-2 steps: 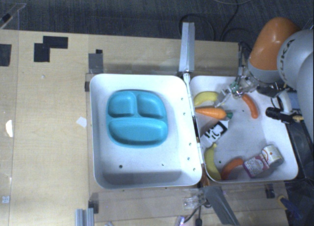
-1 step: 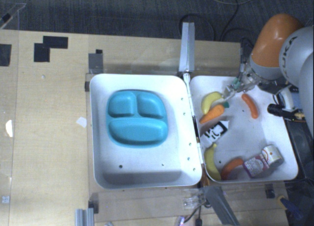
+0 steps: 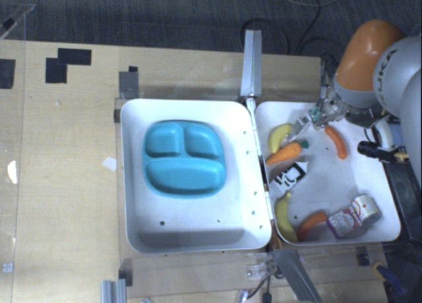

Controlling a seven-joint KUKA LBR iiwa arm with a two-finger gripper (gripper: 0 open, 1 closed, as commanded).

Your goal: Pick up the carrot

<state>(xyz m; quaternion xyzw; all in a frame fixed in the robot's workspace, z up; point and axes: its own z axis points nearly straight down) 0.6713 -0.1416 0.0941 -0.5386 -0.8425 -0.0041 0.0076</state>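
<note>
The orange carrot (image 3: 284, 154) lies tilted in the right bin (image 3: 376, 183) near its left wall, its green top pointing up and right. A yellow banana (image 3: 279, 136) rests just behind it. My gripper (image 3: 312, 121) hangs over the back part of the right bin, a little up and right of the carrot's green end. Nothing shows in the gripper.
The left bin (image 3: 135, 163) holds a blue divided tray (image 3: 184, 158). The right bin also holds an orange sausage (image 3: 336, 142), a black-and-white card (image 3: 290, 175), a second banana (image 3: 283, 213), another sausage (image 3: 311, 222) and a small carton (image 3: 355, 215).
</note>
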